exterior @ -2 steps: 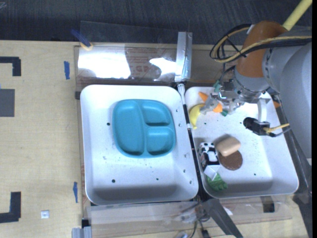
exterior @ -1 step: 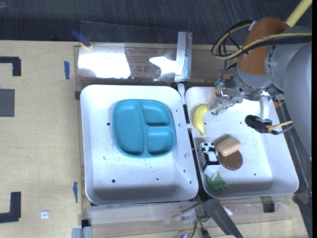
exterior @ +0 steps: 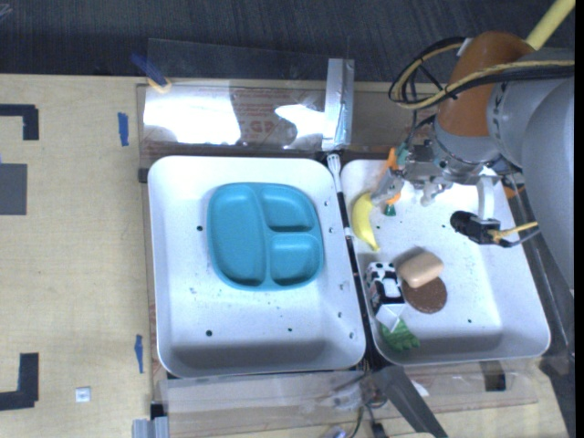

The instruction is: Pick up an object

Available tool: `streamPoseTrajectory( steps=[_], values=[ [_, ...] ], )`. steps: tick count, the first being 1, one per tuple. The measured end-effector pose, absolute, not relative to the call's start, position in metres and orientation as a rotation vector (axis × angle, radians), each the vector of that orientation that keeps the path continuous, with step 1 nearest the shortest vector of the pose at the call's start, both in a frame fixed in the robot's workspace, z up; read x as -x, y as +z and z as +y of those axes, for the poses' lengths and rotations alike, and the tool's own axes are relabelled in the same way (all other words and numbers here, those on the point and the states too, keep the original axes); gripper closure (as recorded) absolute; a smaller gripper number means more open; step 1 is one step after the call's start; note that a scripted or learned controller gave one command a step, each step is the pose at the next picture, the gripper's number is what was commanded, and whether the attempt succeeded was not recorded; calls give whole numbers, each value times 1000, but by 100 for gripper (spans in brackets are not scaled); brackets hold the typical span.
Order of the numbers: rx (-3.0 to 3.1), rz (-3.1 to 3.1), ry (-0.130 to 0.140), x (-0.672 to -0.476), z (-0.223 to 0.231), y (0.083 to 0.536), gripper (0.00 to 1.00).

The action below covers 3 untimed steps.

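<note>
One candidate — the banana (exterior: 364,221) — lies just left of and below the gripper (exterior: 401,188), long axis running down-frame; finger state cannot be told.

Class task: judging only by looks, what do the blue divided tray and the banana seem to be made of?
Blue divided tray: probably moulded plastic; uniform colour, rounded compartments, soft matte sheen. Banana: could be real or a plastic toy; smooth, evenly yellow skin, too small to tell.

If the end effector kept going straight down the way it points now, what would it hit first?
Probably the right bin's bare floor just right of the banana. The end effector hangs over that back-left corner, though depth is unclear and it might clip the banana.
</note>
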State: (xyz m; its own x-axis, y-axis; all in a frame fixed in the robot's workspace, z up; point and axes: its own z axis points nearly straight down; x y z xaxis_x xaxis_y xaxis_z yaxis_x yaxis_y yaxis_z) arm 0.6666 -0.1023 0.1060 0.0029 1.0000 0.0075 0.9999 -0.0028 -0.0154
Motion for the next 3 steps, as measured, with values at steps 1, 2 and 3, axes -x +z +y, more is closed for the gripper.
streamPoseTrajectory(
  steps=[1, 2, 3],
  values=[
    [2192, -2251, 0, -667, -101, 86, 0],
    [2238, -2205, -1, -667, -103, 86, 0],
    [2186, -2259, -1, -667, -117, 86, 0]
  ],
)
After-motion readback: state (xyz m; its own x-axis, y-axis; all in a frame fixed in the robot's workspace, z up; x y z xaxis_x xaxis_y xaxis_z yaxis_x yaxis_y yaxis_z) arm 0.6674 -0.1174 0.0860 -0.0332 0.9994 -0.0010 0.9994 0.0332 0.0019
